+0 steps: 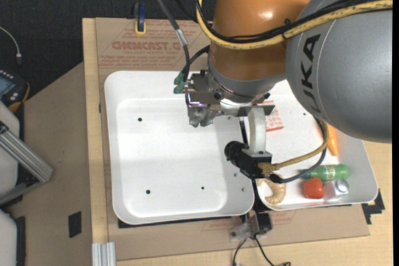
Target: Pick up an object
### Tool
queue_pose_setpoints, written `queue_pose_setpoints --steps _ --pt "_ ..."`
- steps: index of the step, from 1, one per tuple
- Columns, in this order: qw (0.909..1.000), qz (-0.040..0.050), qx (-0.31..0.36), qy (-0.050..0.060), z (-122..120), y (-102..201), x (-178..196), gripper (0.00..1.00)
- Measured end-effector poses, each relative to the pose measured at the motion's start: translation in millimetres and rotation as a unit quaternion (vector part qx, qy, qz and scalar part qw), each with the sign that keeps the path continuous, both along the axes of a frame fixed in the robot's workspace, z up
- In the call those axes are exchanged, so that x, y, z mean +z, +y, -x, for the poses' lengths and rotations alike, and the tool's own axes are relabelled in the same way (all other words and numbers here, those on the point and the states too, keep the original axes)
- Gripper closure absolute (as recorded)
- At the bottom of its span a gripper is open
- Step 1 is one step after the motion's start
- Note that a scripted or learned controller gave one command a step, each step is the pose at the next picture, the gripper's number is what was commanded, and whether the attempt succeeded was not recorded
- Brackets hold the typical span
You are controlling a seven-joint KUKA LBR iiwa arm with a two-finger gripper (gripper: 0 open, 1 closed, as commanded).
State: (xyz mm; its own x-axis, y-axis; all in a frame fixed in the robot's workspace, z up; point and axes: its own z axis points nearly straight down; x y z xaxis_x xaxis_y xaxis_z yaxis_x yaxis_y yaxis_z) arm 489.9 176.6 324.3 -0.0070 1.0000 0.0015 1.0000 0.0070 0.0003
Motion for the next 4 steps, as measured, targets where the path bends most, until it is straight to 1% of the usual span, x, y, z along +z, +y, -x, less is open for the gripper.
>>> queue_pose_setpoints --steps 1,2,3,4 --pt "1.0000 0.0035 -0.002 0.008 -22.3 48.7 -172.1 1.00" --pt "1.0000 0.0008 -0.004 0.001 -26.1 47.5 -162.5 0.00" --pt "0.9999 -0.0009 -0.005 -0.011 -134.7 22.9 9.0 0.00" --pt "1.0000 0.0009 -0.002 -0.002 -130.3 25.9 9.5 1.00"
